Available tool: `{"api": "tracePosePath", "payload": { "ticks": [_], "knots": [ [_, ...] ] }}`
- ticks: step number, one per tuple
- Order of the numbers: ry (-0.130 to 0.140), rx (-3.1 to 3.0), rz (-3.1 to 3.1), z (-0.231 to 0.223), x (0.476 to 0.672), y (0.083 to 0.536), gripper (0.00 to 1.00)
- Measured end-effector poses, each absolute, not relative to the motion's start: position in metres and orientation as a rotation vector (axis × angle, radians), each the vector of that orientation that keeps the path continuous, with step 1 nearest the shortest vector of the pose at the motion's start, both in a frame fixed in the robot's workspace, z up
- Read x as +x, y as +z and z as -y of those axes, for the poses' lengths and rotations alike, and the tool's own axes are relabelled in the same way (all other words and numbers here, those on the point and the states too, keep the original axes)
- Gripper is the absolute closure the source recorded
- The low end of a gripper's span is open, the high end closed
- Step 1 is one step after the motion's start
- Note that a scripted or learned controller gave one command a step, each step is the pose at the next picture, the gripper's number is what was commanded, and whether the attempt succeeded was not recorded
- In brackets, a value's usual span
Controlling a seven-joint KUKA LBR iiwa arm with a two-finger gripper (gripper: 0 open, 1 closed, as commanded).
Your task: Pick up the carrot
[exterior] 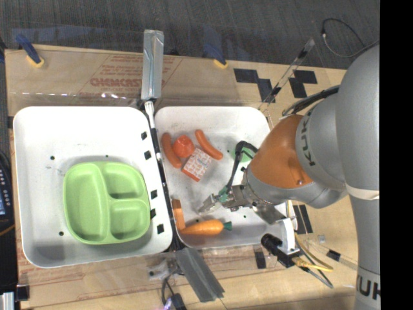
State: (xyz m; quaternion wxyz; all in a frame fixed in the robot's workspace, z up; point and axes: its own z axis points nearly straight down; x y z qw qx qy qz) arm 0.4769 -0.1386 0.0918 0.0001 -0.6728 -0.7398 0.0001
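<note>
The carrot (pixel 204 227) lay on its side near the six o'clock edge of the right bin (pixel 258 116), its thick end toward three o'clock and its tip pointing toward nine o'clock. Nothing was touching it. Just above it, toward twelve o'clock, the gripper (pixel 211 203) hung over the bin floor, reaching in from three o'clock. Its metal fingers pointed toward nine o'clock, and whether they stood apart or together could not be told from this slant; nothing showed between them.

Behind the gripper, the orange band (pixel 279 163) of the arm covered the three o'clock part of the right bin, and the grey arm (pixel 348 128) rose beyond it.

Toward the eleven o'clock corner of the same bin sat a cluster of toy food: a red tomato-like piece (pixel 183 146), two orange-red sausages, one (pixel 170 151) at its nine o'clock side and the other (pixel 208 144) at its three o'clock side, and a small printed box (pixel 197 166) just below at six o'clock. A small orange piece (pixel 177 214) rested against the bin's nine o'clock wall, near the carrot's tip.

The left bin (pixel 39 128) held a green divided tray (pixel 107 202) toward its six o'clock side, well apart from the carrot.
</note>
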Motion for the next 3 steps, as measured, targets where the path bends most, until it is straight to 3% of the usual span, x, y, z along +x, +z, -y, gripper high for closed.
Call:
{"api": "tracePosePath", "payload": {
  "ticks": [1, 2, 3],
  "knots": [
    [0.003, -2.164, 2.274, 0.156, 0.476, 0.1, 0.0],
    [0.004, -2.072, 2.365, 0.096, 0.477, 0.092, 0.0],
    [0.001, -2.021, 2.405, 0.164, 0.476, 0.092, 0.0]
  ]
}}
